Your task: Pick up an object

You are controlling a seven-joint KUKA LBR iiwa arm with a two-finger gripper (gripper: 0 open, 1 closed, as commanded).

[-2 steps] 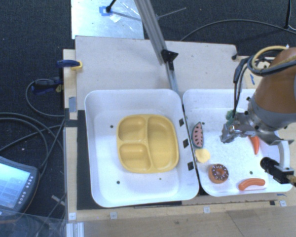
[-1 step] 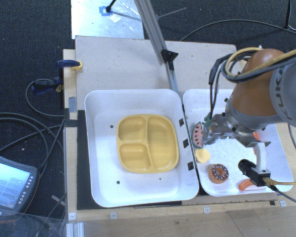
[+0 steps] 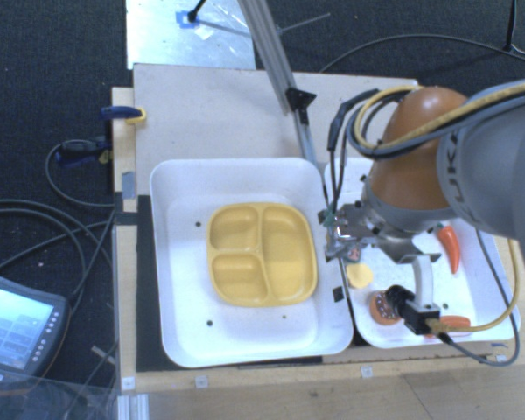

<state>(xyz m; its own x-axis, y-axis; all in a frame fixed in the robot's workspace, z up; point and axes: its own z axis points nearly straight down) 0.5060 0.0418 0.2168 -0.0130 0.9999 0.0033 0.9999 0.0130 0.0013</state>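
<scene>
Two shallow white bins sit side by side on your bench point(image 3: 210, 112), a pale board surface. The left bin point(image 3: 175, 322) carries a yellow plastic tray point(image 3: 262, 254), rounded at the corners and moulded into three compartments, lying flat near the bin's middle and toward its right wall.

Your arm point(image 3: 499, 160) comes in from the right edge and bends down over the right bin point(image 3: 499, 278). Its grey casing is smooth and bears part of the dark "KUKA" lettering, read sideways; the glossy orange band point(image 3: 416, 160) bulges above the wrist. Yellow and black cables loop over the band and trail down past the bin's near right corner. The gripper point(image 3: 339, 234) hangs low at the right bin's left wall, close to the seam between the two bins; whether it is released or clenched you cannot tell here, since the wrist body hides it.

In the right bin, objects lie partly under the arm. A small pale yellow round piece point(image 3: 360, 276) rests by the left wall, just below the gripper. A round orange item with a dark centre point(image 3: 384, 309) sits near the bin's front edge. An orange-red chilli-shaped piece point(image 3: 451, 247) lies toward the right side, tapering to a point.

A teach pendant point(image 3: 17, 326) with a lit screen lies off the bench at lower left.
</scene>
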